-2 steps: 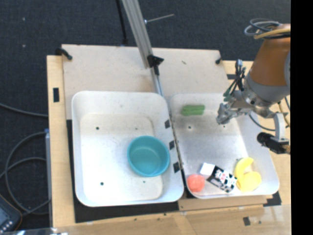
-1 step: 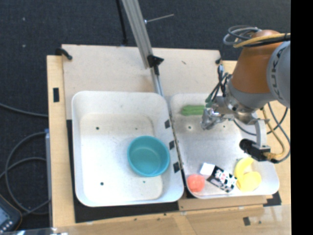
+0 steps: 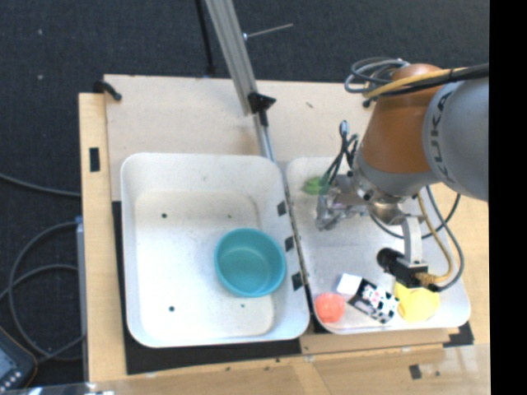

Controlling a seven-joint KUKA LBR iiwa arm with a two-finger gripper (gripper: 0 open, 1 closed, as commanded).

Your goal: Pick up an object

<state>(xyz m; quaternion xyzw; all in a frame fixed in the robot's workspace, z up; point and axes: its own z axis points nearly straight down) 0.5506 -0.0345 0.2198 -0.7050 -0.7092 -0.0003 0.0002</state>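
Gripper (image 3: 329,212) low in right bin (image 3: 362,323) near green object (image 3: 314,186), finger state unclear; teal bowl (image 3: 249,261) in left bin (image 3: 165,212).

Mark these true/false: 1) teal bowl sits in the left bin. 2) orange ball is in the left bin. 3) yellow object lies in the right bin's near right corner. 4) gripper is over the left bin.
1) True: the teal bowl sits in the left bin.
2) False: the orange ball is in the right bin.
3) True: the yellow object lies there.
4) False: the gripper is over the right bin.
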